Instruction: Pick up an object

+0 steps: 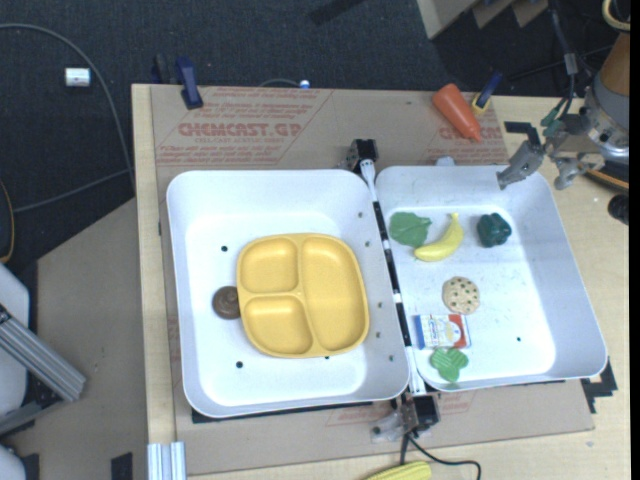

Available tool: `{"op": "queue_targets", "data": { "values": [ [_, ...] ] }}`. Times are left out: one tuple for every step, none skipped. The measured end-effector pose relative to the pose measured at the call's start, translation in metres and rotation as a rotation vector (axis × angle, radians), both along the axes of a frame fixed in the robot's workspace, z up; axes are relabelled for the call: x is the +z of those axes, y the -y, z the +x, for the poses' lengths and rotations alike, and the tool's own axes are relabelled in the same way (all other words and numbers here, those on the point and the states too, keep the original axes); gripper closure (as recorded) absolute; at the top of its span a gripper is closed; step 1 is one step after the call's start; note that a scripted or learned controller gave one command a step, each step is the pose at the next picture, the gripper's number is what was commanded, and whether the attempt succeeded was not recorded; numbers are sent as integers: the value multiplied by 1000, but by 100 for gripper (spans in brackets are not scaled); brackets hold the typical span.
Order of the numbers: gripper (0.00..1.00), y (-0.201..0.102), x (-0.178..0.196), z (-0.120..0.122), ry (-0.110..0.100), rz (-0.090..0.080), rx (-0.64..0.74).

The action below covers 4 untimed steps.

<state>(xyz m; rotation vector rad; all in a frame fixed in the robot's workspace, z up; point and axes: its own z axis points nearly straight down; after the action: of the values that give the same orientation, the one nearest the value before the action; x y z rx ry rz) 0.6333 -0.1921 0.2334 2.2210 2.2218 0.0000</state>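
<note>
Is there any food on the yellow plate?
Empty. All three compartments of the yellow plate show bare yellow; the brown round thing lies beside it.

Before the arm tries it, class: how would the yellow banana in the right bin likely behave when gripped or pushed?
The banana is curved, so a push would probably spin it rather than roll it. It looks like a smooth, light toy, perhaps slippery. It touches the green leaf, which would likely shift too.
</note>
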Motion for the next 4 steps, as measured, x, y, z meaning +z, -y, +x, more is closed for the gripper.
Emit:
{"op": "queue_targets", "data": {
  "values": [
    [0, 17, -68, 14, -2, 0, -1],
    [0, 7, -150, 11, -2, 1, 1],
    [100, 7, -138, 12, 3, -1, 3],
    [100, -57, -148, 34, 3, 0, 1]
  ]
}}
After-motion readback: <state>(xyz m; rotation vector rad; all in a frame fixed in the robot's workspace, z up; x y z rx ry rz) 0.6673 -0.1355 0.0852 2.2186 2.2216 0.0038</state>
